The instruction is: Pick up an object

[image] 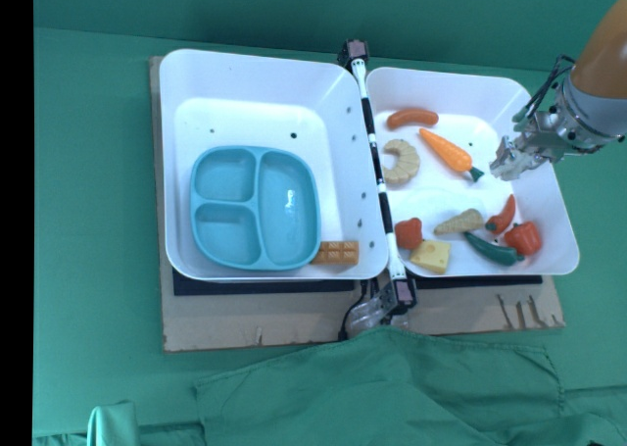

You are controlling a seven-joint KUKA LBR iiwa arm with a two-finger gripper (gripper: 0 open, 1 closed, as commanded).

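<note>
My gripper hangs over the right side of the right bin, just right of the green tip of a toy carrot. Nothing shows between its fingers. Around it in the bin lie a sausage, a pale ring-shaped pastry, a red chili, an orange-red pepper, a green chili, a beige cone, a cheese wedge and a small red pepper.
The left bin holds a blue divided plate and an orange waffle block at its front right corner. A black-and-white divider bar runs between the bins. Green cloth bunches up at the front.
</note>
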